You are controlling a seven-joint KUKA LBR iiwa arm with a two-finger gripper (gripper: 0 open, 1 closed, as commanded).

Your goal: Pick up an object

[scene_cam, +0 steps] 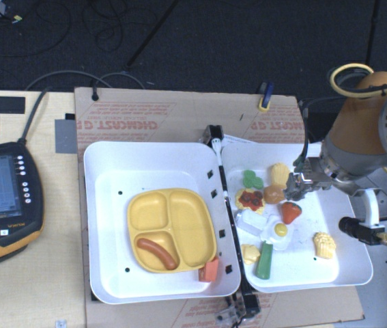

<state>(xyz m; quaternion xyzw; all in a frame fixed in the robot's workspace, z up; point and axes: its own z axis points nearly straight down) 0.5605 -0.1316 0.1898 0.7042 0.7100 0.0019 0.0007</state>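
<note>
The right bin [347,268] holds several toy foods: a green piece [252,179], a yellow piece [279,174], a red and yellow pizza slice [250,199], a brown round piece [273,195], a red piece [290,212], a fried egg [280,231], a corn cob [324,244] and a green cucumber [264,260]. My gripper [297,185] reaches in from the right. It hangs low over the bin, just right of the brown piece and above the red one. I see nothing held in it.
The left bin [104,183] carries a yellow divided plate [179,210] with a sausage [157,251] in it, and an orange block [209,270] by the plate's corner. A black divider [222,203] separates the bins. A tablet controller [2,193] lies at far left.
</note>
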